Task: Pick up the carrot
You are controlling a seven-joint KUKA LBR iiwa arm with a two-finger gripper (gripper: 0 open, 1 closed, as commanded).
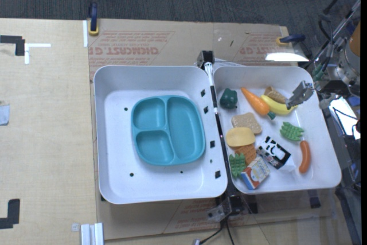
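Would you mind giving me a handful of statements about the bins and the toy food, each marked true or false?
1. The carrot lies in the right bin. True.
2. The blue divided plate sits in the right bin. False: it is in the left bin.
3. The banana lies beside the carrot. True.
4. The gripper is over the left bin. False: it is over the right bin, near the banana.
5. The sausage lies on the plate. False: it lies near the right bin's right edge.
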